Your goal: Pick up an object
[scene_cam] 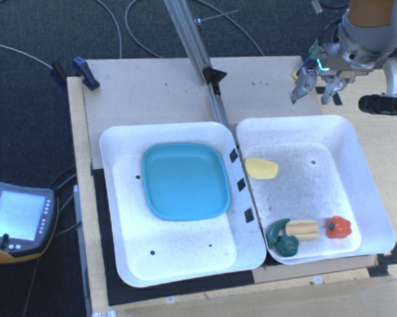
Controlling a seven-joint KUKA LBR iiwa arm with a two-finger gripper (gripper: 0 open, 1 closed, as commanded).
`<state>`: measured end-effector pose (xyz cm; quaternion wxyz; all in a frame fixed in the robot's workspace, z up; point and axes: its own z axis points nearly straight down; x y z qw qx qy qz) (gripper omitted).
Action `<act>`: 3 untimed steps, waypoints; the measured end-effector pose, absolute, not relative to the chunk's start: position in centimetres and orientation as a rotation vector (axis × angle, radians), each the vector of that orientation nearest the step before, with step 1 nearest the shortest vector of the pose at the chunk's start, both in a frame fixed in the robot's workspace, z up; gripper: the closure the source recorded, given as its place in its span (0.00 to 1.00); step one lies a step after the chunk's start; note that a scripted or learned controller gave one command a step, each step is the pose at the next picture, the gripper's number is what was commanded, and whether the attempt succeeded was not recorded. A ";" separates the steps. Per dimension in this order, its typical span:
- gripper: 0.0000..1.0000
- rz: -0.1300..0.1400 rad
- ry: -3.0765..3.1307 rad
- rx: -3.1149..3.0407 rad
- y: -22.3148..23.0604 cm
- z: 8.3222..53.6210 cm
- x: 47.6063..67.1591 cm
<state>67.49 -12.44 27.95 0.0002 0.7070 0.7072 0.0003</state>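
Observation:
My gripper (pixel 315 91) hangs over the bench behind the right bin's (pixel 359 151) far rim, its two fingers apart with nothing between them. In the right bin a yellow lemon-like piece (pixel 261 168) lies near the left wall. Along the bin's front edge sit a dark green vegetable (pixel 282 238), a tan bread-like roll (pixel 302 230) and a red pepper (pixel 337 227). The gripper is well above and behind all of them.
The left bin (pixel 120 193) holds a light blue square plate (pixel 186 181). A slanted metal pole (pixel 195 47) runs down to the gap between the bins. A teach pendant (pixel 18 219) lies off the bench at left, with cables on the dark floor.

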 end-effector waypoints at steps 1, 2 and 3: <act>0.00 0.001 2.221 2.221 -12.4 27.9 67.5; 0.00 -0.003 2.223 2.224 -13.1 23.5 67.3; 0.00 -0.004 2.224 2.223 -13.0 18.0 66.2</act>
